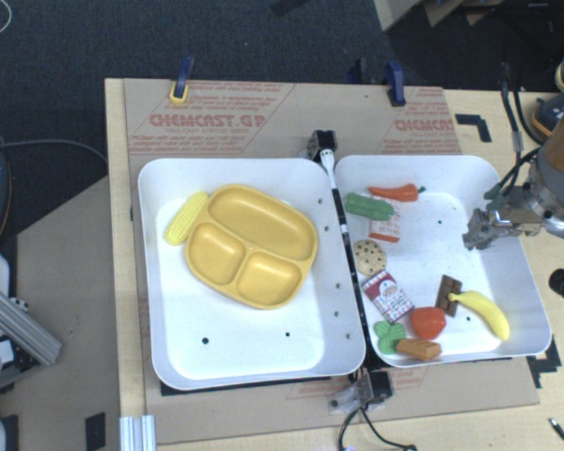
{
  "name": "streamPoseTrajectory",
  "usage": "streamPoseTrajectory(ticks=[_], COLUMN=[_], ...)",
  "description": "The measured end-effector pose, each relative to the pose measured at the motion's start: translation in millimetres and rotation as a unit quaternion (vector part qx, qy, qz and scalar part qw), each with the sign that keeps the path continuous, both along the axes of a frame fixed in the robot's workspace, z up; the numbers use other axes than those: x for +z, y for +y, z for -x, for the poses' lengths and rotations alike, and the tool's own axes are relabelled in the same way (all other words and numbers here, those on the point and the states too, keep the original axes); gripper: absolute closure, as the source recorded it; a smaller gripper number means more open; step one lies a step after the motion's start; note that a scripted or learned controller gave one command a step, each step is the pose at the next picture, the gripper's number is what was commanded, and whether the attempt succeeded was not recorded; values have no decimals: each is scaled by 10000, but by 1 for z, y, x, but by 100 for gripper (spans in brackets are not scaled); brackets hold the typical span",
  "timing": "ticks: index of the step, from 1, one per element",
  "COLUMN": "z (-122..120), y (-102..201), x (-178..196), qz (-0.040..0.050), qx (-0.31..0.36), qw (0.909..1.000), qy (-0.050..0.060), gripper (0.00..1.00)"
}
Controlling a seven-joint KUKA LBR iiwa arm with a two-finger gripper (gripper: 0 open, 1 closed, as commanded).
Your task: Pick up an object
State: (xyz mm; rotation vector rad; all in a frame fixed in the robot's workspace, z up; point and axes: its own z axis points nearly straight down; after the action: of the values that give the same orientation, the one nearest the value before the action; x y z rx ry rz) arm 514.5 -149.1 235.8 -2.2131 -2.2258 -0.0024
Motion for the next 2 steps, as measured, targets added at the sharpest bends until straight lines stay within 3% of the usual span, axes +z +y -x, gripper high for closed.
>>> streamPoseTrajectory(ticks=[2], z=[37], y=[111], x=[-18], qz=[-2], qx=[1], qw=[10000], qy=[19], gripper=[100])
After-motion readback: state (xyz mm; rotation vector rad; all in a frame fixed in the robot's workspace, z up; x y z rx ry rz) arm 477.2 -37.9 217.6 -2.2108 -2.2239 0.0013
